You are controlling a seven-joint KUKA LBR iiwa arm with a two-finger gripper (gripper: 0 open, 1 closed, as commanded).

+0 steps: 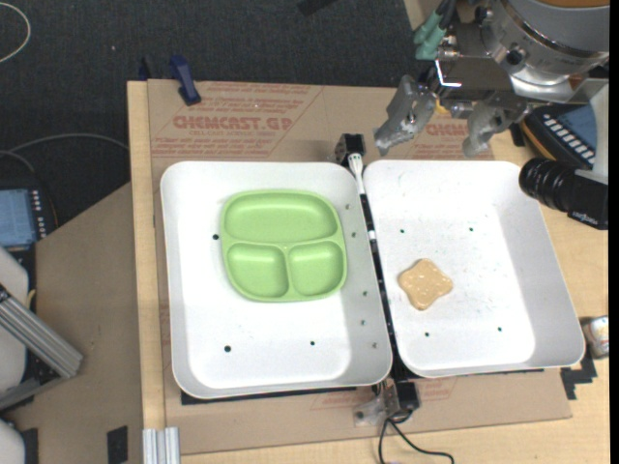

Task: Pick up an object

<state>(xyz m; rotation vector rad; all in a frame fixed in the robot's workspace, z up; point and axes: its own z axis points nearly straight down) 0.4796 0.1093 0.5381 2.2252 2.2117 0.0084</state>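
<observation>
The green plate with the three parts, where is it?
The green plate lies flat in the left bin, toward its far side. The tan cookie sits in the right bin.

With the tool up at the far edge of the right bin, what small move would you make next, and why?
Probably bring the tool toward the camera and down over the tan cookie-shaped piece. That piece lies alone in the right bin, and the tool's two fingers, spread apart, hang above that bin's far rim with nothing between them. The green divided plate in the left bin is wide, likely harder to grip.
</observation>
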